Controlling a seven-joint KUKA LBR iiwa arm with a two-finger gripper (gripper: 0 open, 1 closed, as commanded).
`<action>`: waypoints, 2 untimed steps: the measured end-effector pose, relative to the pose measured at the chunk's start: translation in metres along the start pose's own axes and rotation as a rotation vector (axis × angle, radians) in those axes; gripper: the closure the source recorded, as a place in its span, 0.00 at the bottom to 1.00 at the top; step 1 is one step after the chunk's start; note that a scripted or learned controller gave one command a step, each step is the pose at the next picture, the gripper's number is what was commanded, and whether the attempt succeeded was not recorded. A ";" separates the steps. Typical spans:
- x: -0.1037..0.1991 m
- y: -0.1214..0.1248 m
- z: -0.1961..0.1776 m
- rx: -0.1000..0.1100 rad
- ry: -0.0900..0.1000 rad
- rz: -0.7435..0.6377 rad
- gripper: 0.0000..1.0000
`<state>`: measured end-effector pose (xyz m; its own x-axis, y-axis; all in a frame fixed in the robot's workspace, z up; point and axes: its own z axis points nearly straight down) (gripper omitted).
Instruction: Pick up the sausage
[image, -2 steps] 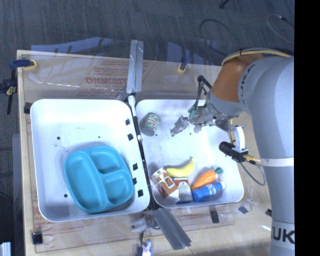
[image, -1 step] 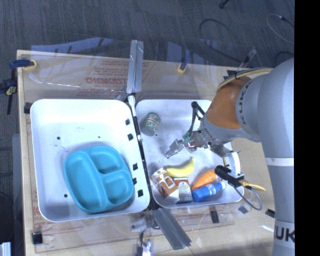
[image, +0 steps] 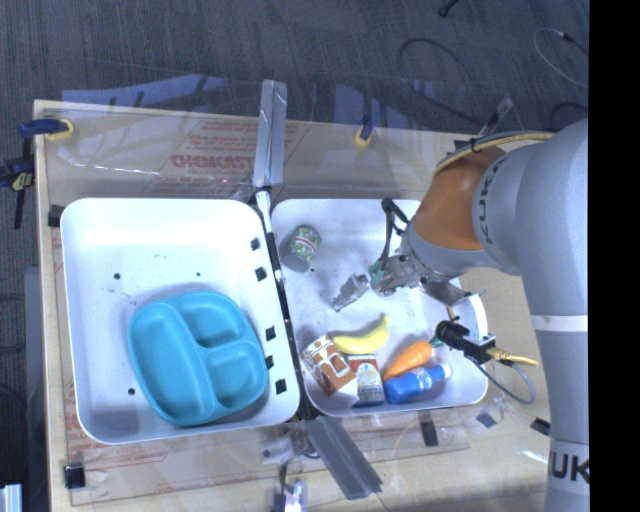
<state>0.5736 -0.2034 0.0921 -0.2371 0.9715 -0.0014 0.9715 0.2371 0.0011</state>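
My gripper (image: 350, 291) hangs low over the middle of the right bin (image: 345, 222), reaching in from the right. It sits between a small greenish can (image: 301, 246) to its upper left and a yellow banana (image: 361, 338) just below it. An orange, carrot-like piece (image: 408, 358) lies at the bin's lower right, clear of the gripper. I see nothing held in the gripper.
Along the right bin's front wall lie a red-and-white carton (image: 328, 364), a small pale bottle (image: 369, 383) and a blue bottle (image: 416, 384). The left bin (image: 150, 232) holds a blue divided plate (image: 197, 355). A raised divider (image: 268, 290) separates the bins.
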 end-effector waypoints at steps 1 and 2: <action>0.000 0.001 -0.009 0.000 -0.001 -0.004 1.00; 0.000 0.001 -0.009 0.000 -0.001 -0.004 0.00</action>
<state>0.5743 -0.2031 0.1013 -0.2414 0.9704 -0.0022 0.9704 0.2414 0.0007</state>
